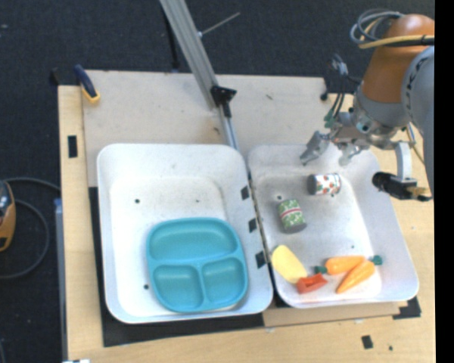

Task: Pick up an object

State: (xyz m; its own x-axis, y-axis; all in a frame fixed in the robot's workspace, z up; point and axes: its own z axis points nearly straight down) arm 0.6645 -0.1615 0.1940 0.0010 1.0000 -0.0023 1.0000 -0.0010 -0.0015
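**Hand poised open above the far end of the right bin**

The hand [331,148] hung over the back edge of the right bin [390,233], its two fingers spread apart with nothing between them; that spread suited a descent onto an object rather than a carry. The nearest candidate, a small can with a red-and-green label [326,184], lay on its side just in front of the hand, its long axis running roughly left to right across the view, one flat end turned toward the left bin [117,203]. A second can with a green label [290,213] lay near the bin's centre, tipped over, its axis running more nearly front to back. Both, being on their sides, would probably roll if nudged, so a grasp across the curved wall seemed the safer choice. Along the near edge lay a yellow piece [287,262], touching a small red piece [312,283], and two toy carrots [352,271] side by side, pointing toward the lower left with their green tops toward the right. A blue divided tray [197,264] sat in the left bin, well apart from the hand. Both bins rested on the counter [151,108]
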